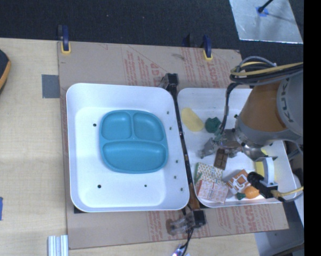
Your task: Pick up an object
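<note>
— Over the right bin (188, 97), from the fixed overhead view, we see our arm (267, 108) reaching in from the right, with the claw (220, 144) low among the clutter. Has anything been picked yet?

— We judge not. Nothing is visibly lifted; every item seems to lie on the bin floor. The approach looks done; the grasp and lift are left.

— What sits closest to the claw?

— A small brown block (220, 158) just beneath it, perhaps touching, and a green toy (212, 124) just above it. A yellow lemon-like piece (192, 119) lies farther left. Patterned packets (210, 183) and an orange piece (251, 192) lie toward the near edge.

— Is the claw spread or clenched?

— We cannot tell; its tips blur into the grey metal and the objects below.

— And the left bin (77, 143)?

— It carries a blue divided plate (132, 141), well apart from the claw.
</note>
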### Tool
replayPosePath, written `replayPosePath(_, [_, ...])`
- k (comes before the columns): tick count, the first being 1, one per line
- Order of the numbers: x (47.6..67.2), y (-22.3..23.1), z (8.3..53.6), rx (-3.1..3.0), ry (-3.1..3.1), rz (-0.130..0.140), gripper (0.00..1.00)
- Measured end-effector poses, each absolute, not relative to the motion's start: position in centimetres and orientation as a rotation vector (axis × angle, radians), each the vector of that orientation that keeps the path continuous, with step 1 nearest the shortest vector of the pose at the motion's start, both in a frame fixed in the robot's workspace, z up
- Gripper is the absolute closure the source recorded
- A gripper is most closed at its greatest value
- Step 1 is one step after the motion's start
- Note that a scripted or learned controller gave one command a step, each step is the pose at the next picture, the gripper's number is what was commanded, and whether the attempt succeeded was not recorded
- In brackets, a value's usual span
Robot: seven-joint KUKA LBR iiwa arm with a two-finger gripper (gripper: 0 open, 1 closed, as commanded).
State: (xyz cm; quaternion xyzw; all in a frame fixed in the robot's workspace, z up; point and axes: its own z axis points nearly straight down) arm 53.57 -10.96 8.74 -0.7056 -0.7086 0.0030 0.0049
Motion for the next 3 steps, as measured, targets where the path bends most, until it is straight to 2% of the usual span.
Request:
replayPosePath(1, [54.5, -11.5, 9.2, -2.217, -2.225, 0.003, 0.00])
replayPosePath(2, [51.4, -11.4, 9.1, -2.213, -2.220, 0.008, 0.00])
replayPosePath(3, [51.6, -11.6, 10.3, -2.214, -2.224, 0.005, 1.00])
